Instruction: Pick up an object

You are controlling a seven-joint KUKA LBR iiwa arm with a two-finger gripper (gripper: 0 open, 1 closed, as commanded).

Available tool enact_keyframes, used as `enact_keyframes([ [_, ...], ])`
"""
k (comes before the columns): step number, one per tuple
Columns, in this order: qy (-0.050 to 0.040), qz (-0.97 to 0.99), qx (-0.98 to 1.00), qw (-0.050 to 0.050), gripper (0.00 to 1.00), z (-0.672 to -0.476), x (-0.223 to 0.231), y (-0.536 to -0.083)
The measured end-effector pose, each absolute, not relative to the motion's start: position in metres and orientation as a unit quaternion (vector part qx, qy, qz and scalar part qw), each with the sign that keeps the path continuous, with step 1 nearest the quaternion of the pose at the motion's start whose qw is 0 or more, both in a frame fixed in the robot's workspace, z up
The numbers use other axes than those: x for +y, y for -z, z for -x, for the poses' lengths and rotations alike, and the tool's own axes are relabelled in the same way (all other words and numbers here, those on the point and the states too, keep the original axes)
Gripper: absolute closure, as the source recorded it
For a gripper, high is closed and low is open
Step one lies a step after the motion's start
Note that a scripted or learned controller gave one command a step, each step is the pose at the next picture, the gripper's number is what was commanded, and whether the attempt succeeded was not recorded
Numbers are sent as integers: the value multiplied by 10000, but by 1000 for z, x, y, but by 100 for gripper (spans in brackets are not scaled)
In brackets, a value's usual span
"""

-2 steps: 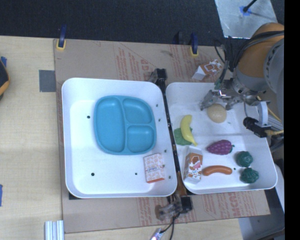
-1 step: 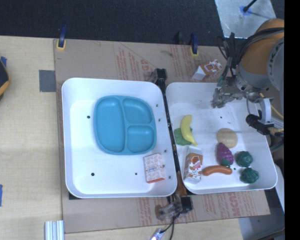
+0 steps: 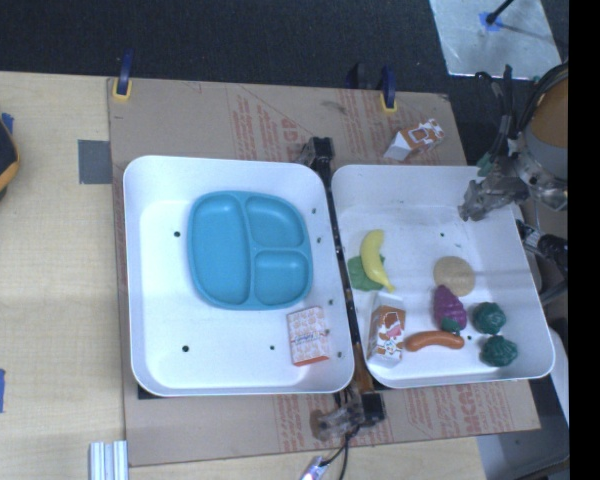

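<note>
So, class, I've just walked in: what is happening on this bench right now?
A robot arm reaches in from the right, its tool at the upper right edge of the right bin. It holds nothing that can be seen. In that bin lie a banana, a sausage, a purple piece, a beige piece, two dark green pieces and a small carton. The left bin holds a blue plate and a small box. Nothing looks picked up yet.

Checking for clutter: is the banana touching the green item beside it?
Touching: the camera view shows the banana overlapping the green item, with no gap between them.
</note>
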State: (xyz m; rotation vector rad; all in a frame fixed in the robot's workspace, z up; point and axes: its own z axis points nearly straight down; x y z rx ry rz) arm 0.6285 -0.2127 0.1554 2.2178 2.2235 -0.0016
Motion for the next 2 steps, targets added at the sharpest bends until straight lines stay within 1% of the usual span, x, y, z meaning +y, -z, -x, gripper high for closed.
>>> enact_keyframes([
  [1, 6, -7065, 7077, 0, 100, -592, -213, -216],
  [2, 7, -7050, 7092, -3, 100, -605, -153, -232],
])
